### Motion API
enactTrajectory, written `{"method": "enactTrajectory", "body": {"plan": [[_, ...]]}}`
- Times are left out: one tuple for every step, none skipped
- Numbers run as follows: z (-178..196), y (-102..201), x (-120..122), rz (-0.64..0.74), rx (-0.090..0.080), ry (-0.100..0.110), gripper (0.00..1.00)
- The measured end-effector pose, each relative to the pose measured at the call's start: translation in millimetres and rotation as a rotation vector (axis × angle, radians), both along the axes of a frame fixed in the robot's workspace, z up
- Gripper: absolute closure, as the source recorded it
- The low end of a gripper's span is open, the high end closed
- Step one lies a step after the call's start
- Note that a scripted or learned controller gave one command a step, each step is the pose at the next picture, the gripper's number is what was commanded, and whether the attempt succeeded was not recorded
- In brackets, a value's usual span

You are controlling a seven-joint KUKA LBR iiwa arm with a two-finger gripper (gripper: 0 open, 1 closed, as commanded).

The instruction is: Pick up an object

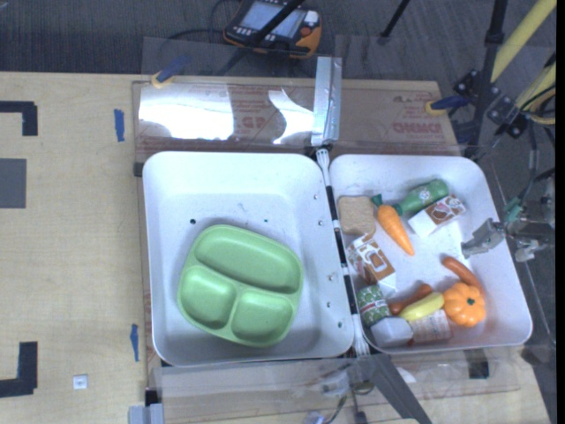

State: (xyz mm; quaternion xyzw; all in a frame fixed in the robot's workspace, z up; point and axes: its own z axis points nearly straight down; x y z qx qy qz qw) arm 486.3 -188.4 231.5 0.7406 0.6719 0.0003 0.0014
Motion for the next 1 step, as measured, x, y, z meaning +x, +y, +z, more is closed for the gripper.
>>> {"method": "enactTrajectory", "body": {"plan": [[-87.3,23.0,72.8,0.07,0.001,0.001,0.0]]}}
